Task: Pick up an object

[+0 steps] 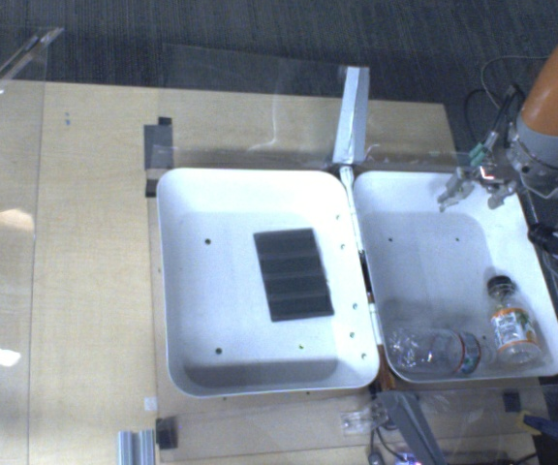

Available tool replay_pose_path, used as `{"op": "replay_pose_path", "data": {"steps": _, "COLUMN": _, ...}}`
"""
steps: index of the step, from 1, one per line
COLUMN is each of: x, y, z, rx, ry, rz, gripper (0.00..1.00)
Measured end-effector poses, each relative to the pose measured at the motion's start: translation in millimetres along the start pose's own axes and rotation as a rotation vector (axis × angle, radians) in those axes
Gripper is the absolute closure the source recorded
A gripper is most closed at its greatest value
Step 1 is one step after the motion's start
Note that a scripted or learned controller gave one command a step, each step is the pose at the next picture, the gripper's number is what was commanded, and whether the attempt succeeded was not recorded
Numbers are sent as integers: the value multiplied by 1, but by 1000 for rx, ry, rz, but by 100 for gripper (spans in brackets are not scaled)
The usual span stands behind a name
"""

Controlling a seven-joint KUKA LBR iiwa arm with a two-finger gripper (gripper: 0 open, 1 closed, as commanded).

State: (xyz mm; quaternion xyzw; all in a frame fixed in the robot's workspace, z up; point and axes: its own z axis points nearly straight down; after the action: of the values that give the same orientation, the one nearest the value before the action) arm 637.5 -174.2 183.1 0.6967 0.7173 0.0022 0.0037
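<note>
We have three candidates here, and the two bottles (507, 329) sit down in the near right corner of the right bin (415, 235): one clear bottle with a dark cap and an orange label standing close to the right wall, and another clear one (434, 350) lying on its side along the near wall, just beside it. Over in the left bin (187, 260), a flat dark ribbed pad (294, 274) lies alone in the middle. Our end effector (473, 184) hangs above the far right corner of the right bin, well apart from the bottles, its thin fingers looking spread and nothing between them. So we judge the pick hasn't begun; we're at the approach. To do it well, we'd go for the capped bottle, travel toward the near corner while staying high, and come down only once we're squarely over it. That corner is tight: we want the fingers lined up so neither one lands on the bin wall or on the neighbouring bottle. Clear plastic is slick and round, so we'd close across the body below the cap, not on the cap itself, and lift gently. The flat pad looks harder; there's little edge to pinch. The pale desk (76, 289) around the bins plays no part.
</note>
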Motion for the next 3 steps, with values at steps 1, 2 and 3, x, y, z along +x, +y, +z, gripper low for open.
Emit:
{"op": "replay_pose_path", "data": {"steps": 1, "x": 24, "y": 8, "z": 11, "rx": 0, "ry": 1, "rz": -288, "gripper": 0}}
{"op": "replay_pose_path", "data": {"steps": 2, "x": 9, "y": -102, "z": 91, "rx": 2, "ry": 2, "rz": -356, "gripper": 0}}
{"op": "replay_pose_path", "data": {"steps": 3, "x": -28, "y": -102, "z": 50, "rx": 1, "ry": 1, "rz": -296, "gripper": 0}}
